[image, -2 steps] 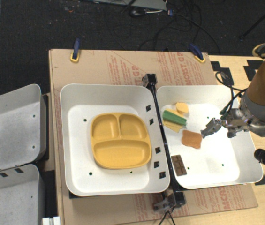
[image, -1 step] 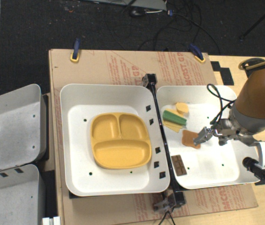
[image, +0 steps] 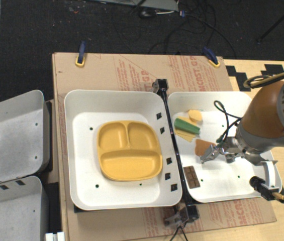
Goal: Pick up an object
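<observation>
Claw (image: 208,155) low in right bin (image: 242,192) — seemingly touching brown block (image: 202,146)

Arm (image: 270,119) low, wrist angled left

KUKA arm (image: 277,117): grey casing with an orange band above the wrist.

A broad rounded orange-brown band (image: 265,115) is seen between a grey casing at the far right and a grey wrist section below it. Thin black cables (image: 223,115) are looped off the left side of the band, and a yellow-and-black cable is seen at the right, above the arm. The gripper (image: 209,154) is made of bare silvery metal with small angular parts. A white bracket with a black fitting (image: 265,182) is attached on the near side.
</observation>
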`<state>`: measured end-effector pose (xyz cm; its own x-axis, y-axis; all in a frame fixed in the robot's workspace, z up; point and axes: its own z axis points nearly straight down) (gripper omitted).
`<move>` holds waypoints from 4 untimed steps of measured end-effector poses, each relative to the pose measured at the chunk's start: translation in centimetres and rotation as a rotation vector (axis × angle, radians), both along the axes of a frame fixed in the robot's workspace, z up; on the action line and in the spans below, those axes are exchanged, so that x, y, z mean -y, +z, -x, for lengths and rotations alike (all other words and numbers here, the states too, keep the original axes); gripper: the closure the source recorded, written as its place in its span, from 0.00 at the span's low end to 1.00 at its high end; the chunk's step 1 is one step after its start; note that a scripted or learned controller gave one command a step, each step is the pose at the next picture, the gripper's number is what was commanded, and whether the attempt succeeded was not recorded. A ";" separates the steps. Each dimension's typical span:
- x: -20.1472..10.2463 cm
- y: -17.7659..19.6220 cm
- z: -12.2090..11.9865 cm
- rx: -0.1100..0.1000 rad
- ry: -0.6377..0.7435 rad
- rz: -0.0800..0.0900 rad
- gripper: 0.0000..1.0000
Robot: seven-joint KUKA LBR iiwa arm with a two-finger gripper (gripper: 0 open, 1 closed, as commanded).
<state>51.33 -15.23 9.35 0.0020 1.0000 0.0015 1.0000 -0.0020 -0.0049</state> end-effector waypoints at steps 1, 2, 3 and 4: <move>0.0 1.3 -0.1 0.005 -0.001 0.001 1.00; -0.3 5.6 0.0 0.009 0.004 0.003 1.00; -0.3 12.0 -0.3 0.012 0.005 0.004 1.00; -0.3 13.6 -0.4 0.008 0.005 0.003 1.00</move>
<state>51.70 -14.93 22.93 -0.0026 1.0000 -0.0012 1.0000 0.0027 0.0030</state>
